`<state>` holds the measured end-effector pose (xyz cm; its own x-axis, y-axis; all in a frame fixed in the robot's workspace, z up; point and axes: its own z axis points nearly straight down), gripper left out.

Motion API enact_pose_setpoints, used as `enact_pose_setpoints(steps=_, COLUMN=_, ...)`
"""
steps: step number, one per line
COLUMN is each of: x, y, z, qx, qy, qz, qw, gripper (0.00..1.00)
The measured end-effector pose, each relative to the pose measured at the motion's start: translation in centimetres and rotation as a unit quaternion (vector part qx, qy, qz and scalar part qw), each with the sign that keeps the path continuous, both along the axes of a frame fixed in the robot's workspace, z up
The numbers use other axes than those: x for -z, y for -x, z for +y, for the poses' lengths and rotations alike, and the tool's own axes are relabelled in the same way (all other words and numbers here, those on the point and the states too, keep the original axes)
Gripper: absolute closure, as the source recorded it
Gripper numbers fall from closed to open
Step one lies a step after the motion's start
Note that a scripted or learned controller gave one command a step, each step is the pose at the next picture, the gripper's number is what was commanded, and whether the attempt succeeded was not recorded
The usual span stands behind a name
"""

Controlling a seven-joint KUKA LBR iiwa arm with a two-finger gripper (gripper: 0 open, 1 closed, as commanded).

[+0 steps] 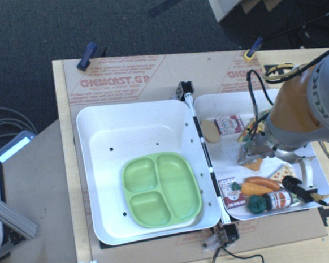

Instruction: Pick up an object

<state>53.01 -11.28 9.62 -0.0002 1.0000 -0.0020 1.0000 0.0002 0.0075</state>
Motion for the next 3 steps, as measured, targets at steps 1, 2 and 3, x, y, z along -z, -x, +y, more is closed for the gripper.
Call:
enact_pose_setpoints(steps=1, x=0.0, y=0.0, z=0.0, qx=0.0, qy=-0.0001, qz=0.0, qw=1.0, gripper=0.0)
enact_pose_setpoints(steps=2, x=1.1, y=-1.8, z=-4.9, qx=0.001, qy=-0.0001, qz=0.003, qw=1.0, gripper=0.0)
enact_pose_setpoints(steps=3, x=0.0, y=-1.8, z=-4.9, qx=0.001, qy=0.0001, qz=0.001, qw=1.0, gripper=1.0)
